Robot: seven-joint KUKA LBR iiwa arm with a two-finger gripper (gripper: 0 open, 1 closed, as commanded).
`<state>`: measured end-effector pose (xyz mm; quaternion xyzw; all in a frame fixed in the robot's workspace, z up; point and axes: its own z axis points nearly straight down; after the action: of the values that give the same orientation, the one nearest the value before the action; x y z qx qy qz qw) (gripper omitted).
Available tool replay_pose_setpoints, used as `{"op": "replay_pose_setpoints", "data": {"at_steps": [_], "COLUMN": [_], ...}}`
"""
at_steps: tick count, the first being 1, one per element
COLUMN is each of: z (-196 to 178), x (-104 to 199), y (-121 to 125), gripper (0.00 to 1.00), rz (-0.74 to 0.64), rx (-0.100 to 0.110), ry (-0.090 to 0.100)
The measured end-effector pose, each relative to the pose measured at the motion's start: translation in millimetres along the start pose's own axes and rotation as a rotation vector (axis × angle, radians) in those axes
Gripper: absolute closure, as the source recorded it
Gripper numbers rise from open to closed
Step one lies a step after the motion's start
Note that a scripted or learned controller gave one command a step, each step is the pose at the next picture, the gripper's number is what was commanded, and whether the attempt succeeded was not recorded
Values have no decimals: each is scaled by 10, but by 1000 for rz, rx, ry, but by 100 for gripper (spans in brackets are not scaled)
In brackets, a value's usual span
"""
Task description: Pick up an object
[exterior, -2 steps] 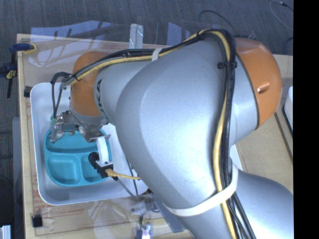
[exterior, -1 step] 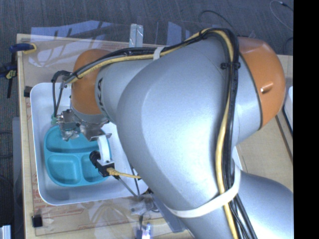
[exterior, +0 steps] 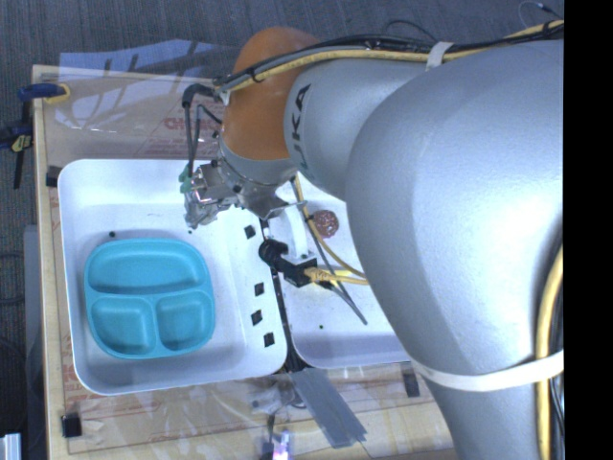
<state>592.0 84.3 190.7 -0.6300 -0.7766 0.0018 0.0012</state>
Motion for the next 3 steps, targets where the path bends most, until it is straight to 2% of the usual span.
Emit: {"op": "replay_pose_setpoints", "data": {"at_steps": [1, 2, 3], "z": [1001, -992, -698], "x": [1009, 606, 486], "y": [-194, -440, -653], "gripper": [100, 100, 100], "rz": [56, -58, 196], "rx": [0, -1, 3], "ry": [0, 0, 0]}}
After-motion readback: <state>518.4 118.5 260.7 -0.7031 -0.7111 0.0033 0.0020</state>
